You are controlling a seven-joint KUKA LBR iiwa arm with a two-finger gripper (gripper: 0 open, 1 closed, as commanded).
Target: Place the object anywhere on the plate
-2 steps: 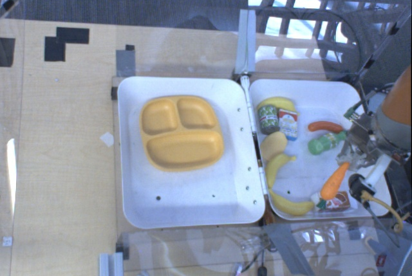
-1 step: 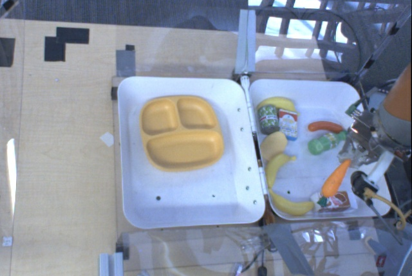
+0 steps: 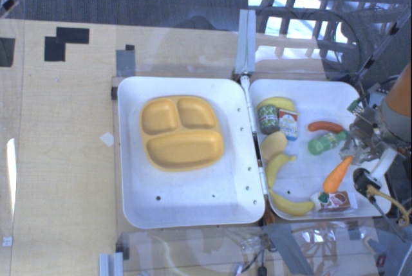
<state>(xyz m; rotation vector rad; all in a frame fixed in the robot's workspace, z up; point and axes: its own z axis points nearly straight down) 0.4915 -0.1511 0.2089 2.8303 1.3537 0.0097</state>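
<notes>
I see the yellow divided plate (image 3: 182,132) lying in the left bin (image 3: 187,204), bare. The gripper (image 3: 360,139) hangs over the right bin's (image 3: 302,91) right edge, just beside the orange carrot (image 3: 337,174) and green bottle (image 3: 326,143); whether it grips anything I cannot tell. A banana (image 3: 283,194) lies nearby.

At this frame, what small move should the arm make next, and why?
Probably lower the tool onto the carrot just beside it in the right bin. The yellow divided plate in the left bin has nothing on it, and nothing shows in the tool.
</notes>
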